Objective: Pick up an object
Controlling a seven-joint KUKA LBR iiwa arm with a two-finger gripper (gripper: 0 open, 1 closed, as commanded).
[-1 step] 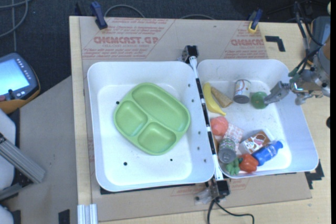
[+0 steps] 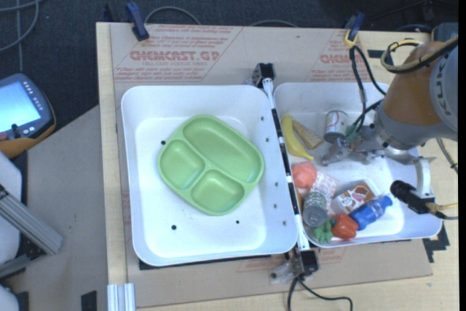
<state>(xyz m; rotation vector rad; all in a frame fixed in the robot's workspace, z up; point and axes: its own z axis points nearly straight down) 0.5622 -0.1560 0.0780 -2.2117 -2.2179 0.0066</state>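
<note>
While the gripper (image 2: 336, 151) sits low in the right bin (image 2: 309, 92), near its middle, I can't tell its opening or whether it has anything. Candidate objects crowd that bin's left and front: banana (image 2: 293, 138) along the left wall, pink ball (image 2: 304, 174), can (image 2: 315, 213), snack packet (image 2: 354, 196), blue bottle (image 2: 370, 212), red pepper (image 2: 344, 226). Left bin (image 2: 138, 113) carries the green divided plate (image 2: 211, 164). Risk, as I judge it: items touching each other, so a closing grasp may nudge neighbours, catch two, or slip off round shapes.
</note>
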